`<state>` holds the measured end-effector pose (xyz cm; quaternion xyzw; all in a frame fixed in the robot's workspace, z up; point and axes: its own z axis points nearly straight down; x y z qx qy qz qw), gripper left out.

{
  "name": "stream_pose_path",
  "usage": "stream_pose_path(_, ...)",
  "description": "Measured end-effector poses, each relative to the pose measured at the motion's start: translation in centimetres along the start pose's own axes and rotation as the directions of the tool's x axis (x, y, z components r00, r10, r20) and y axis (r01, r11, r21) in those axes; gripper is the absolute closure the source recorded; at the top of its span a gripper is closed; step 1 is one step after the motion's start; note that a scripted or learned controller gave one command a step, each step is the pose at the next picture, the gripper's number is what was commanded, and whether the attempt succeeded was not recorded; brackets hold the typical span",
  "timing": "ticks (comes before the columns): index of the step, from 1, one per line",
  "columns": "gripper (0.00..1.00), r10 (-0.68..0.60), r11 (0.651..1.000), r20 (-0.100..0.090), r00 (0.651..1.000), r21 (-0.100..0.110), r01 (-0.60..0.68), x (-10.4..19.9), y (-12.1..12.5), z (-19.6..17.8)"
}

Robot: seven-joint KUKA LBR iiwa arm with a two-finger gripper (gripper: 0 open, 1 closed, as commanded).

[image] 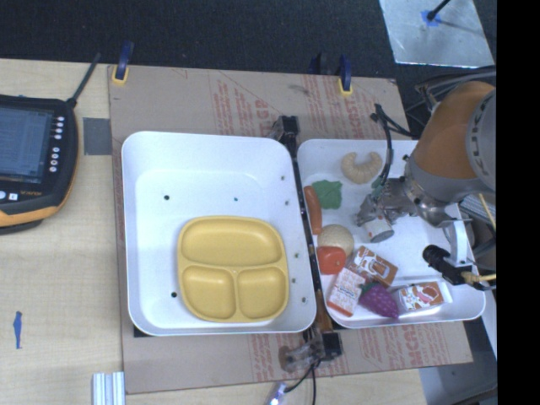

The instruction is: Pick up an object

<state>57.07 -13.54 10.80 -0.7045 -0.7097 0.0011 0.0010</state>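
End effector [374,216] over rt bin [460,312], state unclear; cardboard [211,99] on wood bench [51,294].

The scene is evenly and fairly brightly lit from above, with soft, diffuse light and no hard-edged shadows. The shallow white left bin [143,226] is close to overexposed, its walls nearly washing out, and a faint grey shading runs along its inner upper and left walls. The yellow three-compartment plastic tray [233,268] shows soft highlights on its ridges and casts only a thin shadow. The dark floor strip along the top [211,11] is underexposed and grainy. A pale reflective square patch at the upper right [432,19] catches glare. Overall sharpness is modest; small items are soft, printed labels unreadable, and compression blur softens edges.
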Motion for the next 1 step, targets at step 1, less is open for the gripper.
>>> stream_pose_path(1, 1.00, 0.002, 1.000, -0.001, 1.000, -0.001, -0.002, 7.40, -0.50, -8.44)
